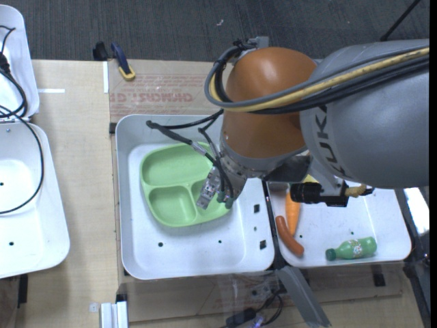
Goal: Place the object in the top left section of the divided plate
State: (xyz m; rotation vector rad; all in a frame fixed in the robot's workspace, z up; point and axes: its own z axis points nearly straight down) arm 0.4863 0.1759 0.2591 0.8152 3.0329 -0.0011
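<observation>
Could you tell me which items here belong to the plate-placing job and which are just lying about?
Job:
- green divided plate in the left bin
- tool over the plate's right side

Lying about, in the right bin:
- carrot
- red sausage
- green bottle

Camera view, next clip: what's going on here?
The KUKA arm reaches in over the left bin, its gripper low over the right side of the green divided plate. Nothing is visibly between its fingers. A carrot, a sausage and a green bottle lie in the right bin.
</observation>
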